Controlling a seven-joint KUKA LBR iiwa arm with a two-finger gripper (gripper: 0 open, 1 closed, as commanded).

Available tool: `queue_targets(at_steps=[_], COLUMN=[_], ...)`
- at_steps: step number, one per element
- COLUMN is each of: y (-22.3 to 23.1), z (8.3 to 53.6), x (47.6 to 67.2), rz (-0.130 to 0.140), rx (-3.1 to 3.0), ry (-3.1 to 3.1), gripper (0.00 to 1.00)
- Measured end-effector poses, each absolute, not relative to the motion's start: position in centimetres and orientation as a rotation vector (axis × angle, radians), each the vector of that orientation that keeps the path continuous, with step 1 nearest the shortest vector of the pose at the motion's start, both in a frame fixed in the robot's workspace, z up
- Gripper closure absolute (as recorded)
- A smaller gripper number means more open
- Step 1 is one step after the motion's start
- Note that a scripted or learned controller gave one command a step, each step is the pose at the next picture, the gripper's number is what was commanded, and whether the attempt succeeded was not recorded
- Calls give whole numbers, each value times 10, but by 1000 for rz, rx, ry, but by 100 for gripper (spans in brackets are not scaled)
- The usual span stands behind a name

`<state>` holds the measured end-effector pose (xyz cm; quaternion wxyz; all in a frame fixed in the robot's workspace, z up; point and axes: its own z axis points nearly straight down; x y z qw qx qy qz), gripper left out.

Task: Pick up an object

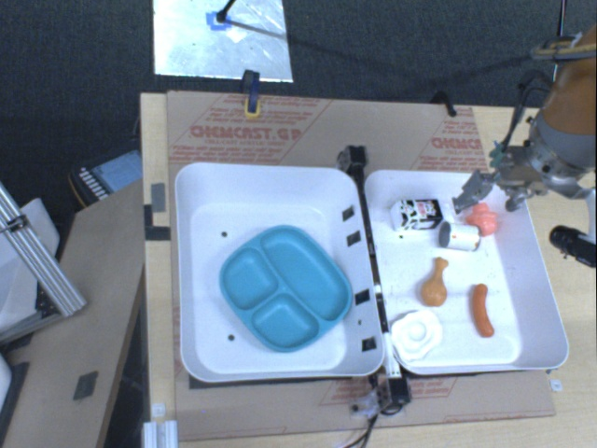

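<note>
The right bin point(532, 250) holds several small items. Near its back edge lies a black-and-white carton point(417, 214), with a white cylinder point(459, 237) and a pink lump point(483, 219) beside it. Nearer the front are an orange drumstick point(434, 284), a red-orange sausage point(481, 309) and a white fried egg point(416, 334). My gripper point(492, 197) hangs over the bin's back right part, just above the pink lump. It is open, its two fingers spread apart with nothing between them.
The left bin point(205, 203) carries a blue divided plate point(284, 287). A black divider with clips point(366, 250) runs between the bins. The arm's grey body with its orange band point(567, 119) stands over the bench's right edge. A metal sheet point(222, 26) lies beyond the bench.
</note>
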<state>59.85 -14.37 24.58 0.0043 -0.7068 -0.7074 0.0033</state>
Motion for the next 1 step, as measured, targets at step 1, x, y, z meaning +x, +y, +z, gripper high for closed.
queue_targets(at_steps=[1], y=[-143], z=[253], x=[601], rz=[-1], rx=[-2219], ry=[-2226], gripper=[0])
